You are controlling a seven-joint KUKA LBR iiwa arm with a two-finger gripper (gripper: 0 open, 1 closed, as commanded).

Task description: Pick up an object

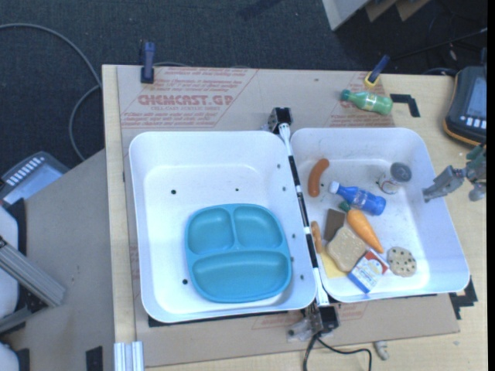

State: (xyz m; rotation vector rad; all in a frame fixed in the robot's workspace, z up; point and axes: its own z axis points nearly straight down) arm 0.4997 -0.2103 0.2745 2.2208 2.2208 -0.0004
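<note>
A: Gripper (448,181)?
B: At the right bin's (433,269) right rim; can't tell its state.
A: Objects?
B: Right bin: carrot (363,229), blue bottle (357,198), sausage (318,175), cookie (401,260). Blue plate (236,251) in the left bin (155,207).

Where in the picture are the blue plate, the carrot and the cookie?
blue plate (238,252): camera view, on the ridge above its large lower compartment.
carrot (363,229): camera view, on the middle of its orange body.
cookie (401,260): camera view, on the centre of its round face.
</note>
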